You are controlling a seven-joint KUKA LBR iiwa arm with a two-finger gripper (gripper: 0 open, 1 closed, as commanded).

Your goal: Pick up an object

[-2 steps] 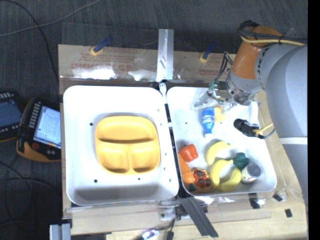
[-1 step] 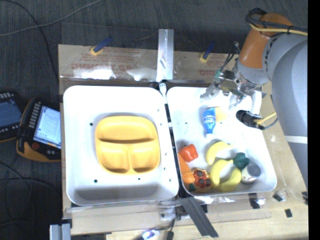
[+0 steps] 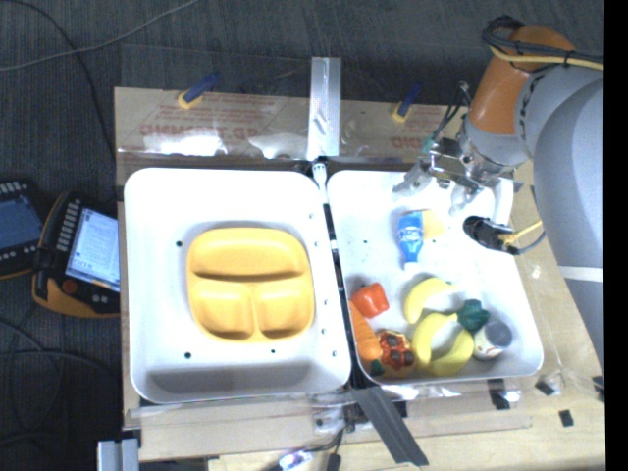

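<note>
Two white bins (image 3: pixel 334 226) on bench, dark carpet (image 3: pixel 294 18), jaws state unclear above blue bottle (image 3: pixel 410 235)

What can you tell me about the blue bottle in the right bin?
The blue bottle looks like a small plastic squeeze bottle with a white and yellow label patch. It lies on its side on the right bin floor, in the upper middle, long axis running roughly up-down in the view. Nothing appears to touch it; the hand sits just above and right, apart from it.
</note>
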